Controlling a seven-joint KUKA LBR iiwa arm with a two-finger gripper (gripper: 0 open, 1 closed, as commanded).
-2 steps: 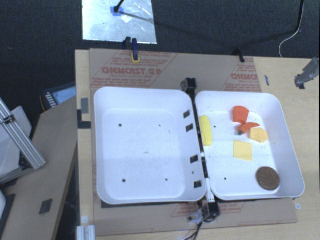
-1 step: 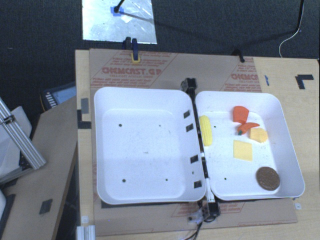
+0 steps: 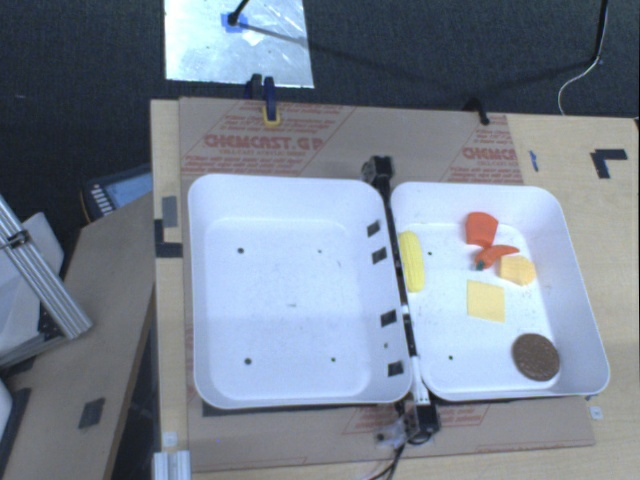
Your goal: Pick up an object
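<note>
Across the right bin [image 3: 575,268] you have six small things to choose from, all lying loose on its white floor. Against its left wall, just beside the hinge-like join with the left bin [image 3: 200,268], a yellow corn cob [image 3: 411,260] lies lengthwise along that wall. Toward the far right corner you see an orange piece [image 3: 480,228], and touching or nearly touching its near side a smaller orange-and-green bit [image 3: 492,256]. Just beside that, toward the right wall, sits a yellow-orange block [image 3: 518,270]. Near the middle of the bin floor a flat yellow square [image 3: 487,301] lies apart from the cob, and close to the near right corner rests a brown round disc [image 3: 536,356], well apart from the orange piece. Both bins stand side by side on a brown sheet [image 3: 300,133] with red lettering, held at its far edge by a yellow clamp [image 3: 268,98]. As for the claw, you cannot tell from this view whether it is spread or pressed together.
</note>
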